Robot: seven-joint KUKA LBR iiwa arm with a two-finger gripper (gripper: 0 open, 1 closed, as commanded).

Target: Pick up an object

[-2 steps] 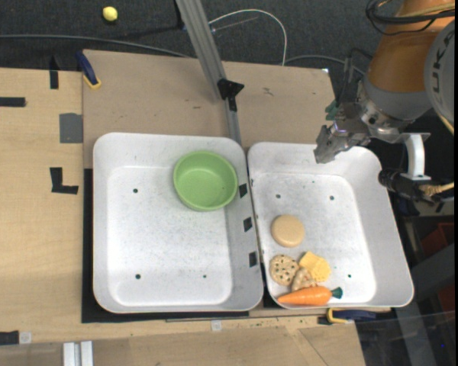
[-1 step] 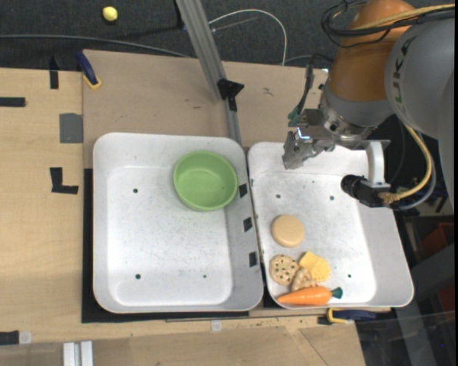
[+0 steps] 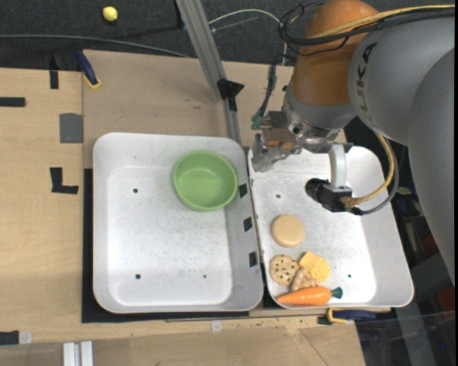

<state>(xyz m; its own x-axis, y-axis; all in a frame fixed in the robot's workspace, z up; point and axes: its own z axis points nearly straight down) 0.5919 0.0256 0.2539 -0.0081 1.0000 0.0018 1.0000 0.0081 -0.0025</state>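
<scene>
end effector (image 3: pixel 273 149): hovered at right bin (image 3: pixel 382 280) far-left corner, finger state unclear to me
nearest target: round biscuit (image 3: pixel 288 230), just nearer the camera
long axis: carrot (image 3: pixel 305 296) lay across

Two bins side by side on the bench (image 3: pixel 30 204). Left bin (image 3: pixel 122 280) has a bowl (image 3: pixel 205 180) at its far right. Right bin (image 3: pixel 382 280) has a round biscuit (image 3: pixel 288 230) near the middle-left, then a cookie (image 3: pixel 282 269) and cracker (image 3: pixel 314 265) nearer, carrot (image 3: pixel 308 296) at the near edge. Gripper (image 3: pixel 271 152) sits over that bin's far-left corner.
</scene>
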